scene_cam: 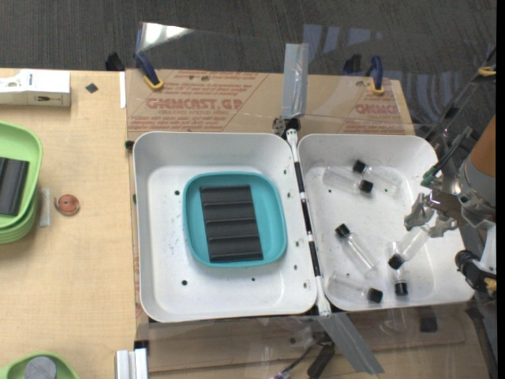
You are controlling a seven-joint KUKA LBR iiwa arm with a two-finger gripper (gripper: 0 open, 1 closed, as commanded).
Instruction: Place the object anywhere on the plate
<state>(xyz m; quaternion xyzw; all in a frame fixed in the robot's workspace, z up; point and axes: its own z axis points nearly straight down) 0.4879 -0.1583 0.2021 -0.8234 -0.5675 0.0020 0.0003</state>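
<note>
Wooden bench (79, 290) with two white bins (158, 290).

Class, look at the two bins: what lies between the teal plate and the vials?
In the camera view, the bins' two adjoining walls lie between the plate and the vials; bare white bin floor flanks them.

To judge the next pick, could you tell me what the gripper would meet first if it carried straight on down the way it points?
Probably the clear vial with a black cap lying just below the gripper in the right bin; depth is hard to judge from above.
</note>
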